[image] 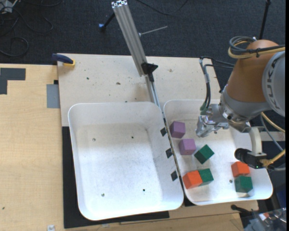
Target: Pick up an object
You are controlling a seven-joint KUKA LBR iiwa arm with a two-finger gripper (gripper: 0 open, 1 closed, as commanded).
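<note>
— What in the right bin (221, 200)?
— Blocks. Two purple blocks (177, 128) near the left wall, a green block (204, 154) just beside the lower one. Orange-and-green pair (192, 179), touching, near the front. Another orange-and-green pair (240, 168) at the right.
— And the jaws?
— Over the right bin, just beside the purple blocks. Open or closed, cannot tell.
— Left bin (86, 129)?
— White, right beside.

Even overhead light, soft short shadows, white bins (120, 129) bright, mild overall blur, dark floor.
</note>
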